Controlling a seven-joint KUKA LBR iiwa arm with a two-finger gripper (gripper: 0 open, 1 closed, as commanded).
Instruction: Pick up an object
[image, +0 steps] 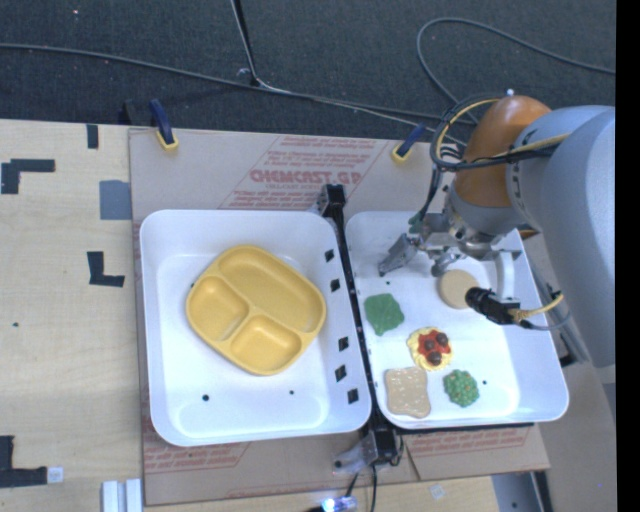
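So we've got two white bins side by side on the surface (60, 300). The left bin (165, 400) has a yellow divided tray (256, 308) sitting tilted in the middle of it. The right bin (530, 395) holds the small stuff: a green leafy piece (383, 312) near the divider, a little pizza-looking round with red bits (431, 347) in the middle, a tan toast slice (407, 391) at the front, a green broccoli-ish lump (461, 387) just beside the toast, and a pale cream disc (456, 289) further back.

The arm (560, 200) comes in from the right and the gripper (415, 250) sits low over the back part of the right bin, with the cream disc just to its right. One dark finger (393, 259) pokes out toward the divider. Honestly we can't tell if the fingers are spread or closed from this angle, and we don't see anything between them. All the food pieces are lying flat on the bin floor.
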